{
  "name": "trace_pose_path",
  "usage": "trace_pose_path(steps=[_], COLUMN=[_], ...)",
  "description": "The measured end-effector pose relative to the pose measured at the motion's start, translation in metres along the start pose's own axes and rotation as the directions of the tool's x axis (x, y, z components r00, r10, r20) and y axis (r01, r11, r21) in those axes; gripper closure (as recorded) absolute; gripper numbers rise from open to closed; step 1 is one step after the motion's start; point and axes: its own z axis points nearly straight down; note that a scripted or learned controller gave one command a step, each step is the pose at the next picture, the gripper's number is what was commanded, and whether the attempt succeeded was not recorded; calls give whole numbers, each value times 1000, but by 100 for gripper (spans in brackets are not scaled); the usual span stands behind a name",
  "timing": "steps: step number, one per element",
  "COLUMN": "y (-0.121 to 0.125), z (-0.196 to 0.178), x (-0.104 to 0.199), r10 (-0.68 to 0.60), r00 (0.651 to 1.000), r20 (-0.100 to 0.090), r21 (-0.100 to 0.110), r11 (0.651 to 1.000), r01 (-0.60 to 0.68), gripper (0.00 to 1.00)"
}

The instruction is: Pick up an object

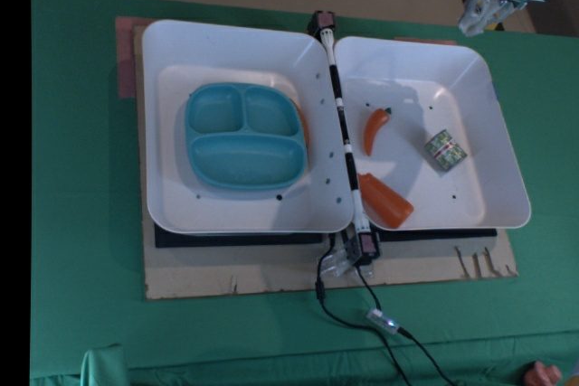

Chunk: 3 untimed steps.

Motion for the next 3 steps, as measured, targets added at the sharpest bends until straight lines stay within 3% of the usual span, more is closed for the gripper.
trace_pose_path(steps=[1,2,3], y=[9,9,9], z=[-32,-31,-28], x=[0,0,33], r10=[0,0,1], r00=[1000,1000,1000], r20=[0,0,-2], r21=[-1,1,3], r11=[1000,1000,1000], r01=[0,0,-1], gripper=[100,100,100])
